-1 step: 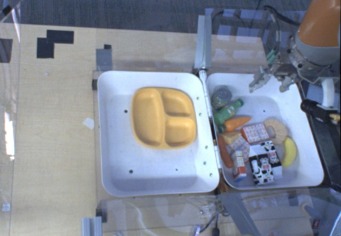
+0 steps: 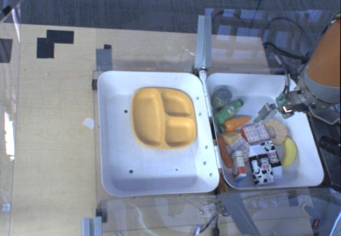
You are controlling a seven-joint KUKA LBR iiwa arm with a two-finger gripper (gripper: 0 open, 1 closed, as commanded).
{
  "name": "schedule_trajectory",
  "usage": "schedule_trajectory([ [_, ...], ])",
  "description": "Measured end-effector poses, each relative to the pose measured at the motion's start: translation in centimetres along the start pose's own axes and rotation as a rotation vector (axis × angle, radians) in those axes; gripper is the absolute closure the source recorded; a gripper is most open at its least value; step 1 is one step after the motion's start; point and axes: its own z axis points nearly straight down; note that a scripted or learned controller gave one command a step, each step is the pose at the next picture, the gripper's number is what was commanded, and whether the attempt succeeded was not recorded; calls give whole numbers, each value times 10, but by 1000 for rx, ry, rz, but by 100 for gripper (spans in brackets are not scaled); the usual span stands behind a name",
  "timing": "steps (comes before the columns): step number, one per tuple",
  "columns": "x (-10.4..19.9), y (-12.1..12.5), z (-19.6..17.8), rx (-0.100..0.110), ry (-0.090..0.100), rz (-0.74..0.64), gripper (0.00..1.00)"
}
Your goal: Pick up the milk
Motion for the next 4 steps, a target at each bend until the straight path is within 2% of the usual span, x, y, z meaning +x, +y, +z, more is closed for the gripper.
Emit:
schedule_trajectory([
  [1, 0, 0, 0, 0, 0, 0, 0],
  [2, -12, -36, 122, -1, -1, -50, 0],
  [3, -14, 10, 66, 0, -1, 74, 0],
  [4, -33, -31, 131, 1, 0, -6, 0],
])
